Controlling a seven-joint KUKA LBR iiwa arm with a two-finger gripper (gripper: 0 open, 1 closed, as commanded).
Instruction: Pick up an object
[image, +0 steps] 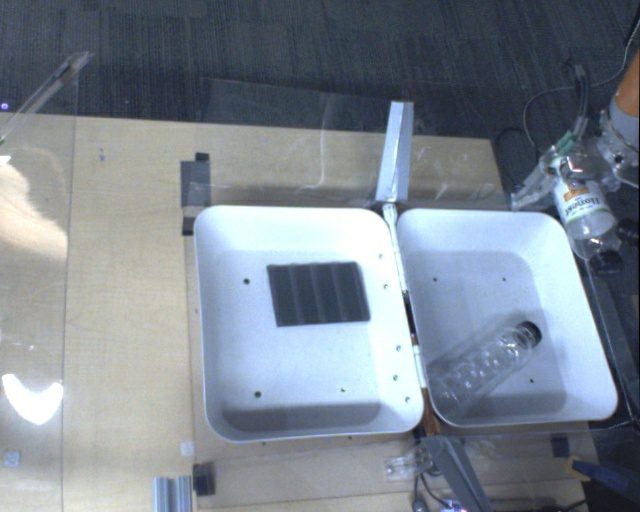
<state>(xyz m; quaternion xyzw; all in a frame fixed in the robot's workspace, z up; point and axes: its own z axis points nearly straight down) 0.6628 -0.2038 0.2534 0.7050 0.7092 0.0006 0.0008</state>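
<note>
A clear plastic bottle (487, 361) lies on its side in the right bin (470, 250), toward the front, with its cap end pointing to the back right. A dark ribbed rectangular pad (318, 293) lies flat in the middle of the left bin (230, 350). My gripper (586, 212) hangs at the right bin's far right corner, just outside its rim and well away from the bottle. Nothing shows in its grasp.
A metal bar (395, 150) stands upright behind the seam between the two bins. Cables (560, 95) run behind the arm at the top right. The wooden bench (110, 300) stretches out to the left of the bins.
</note>
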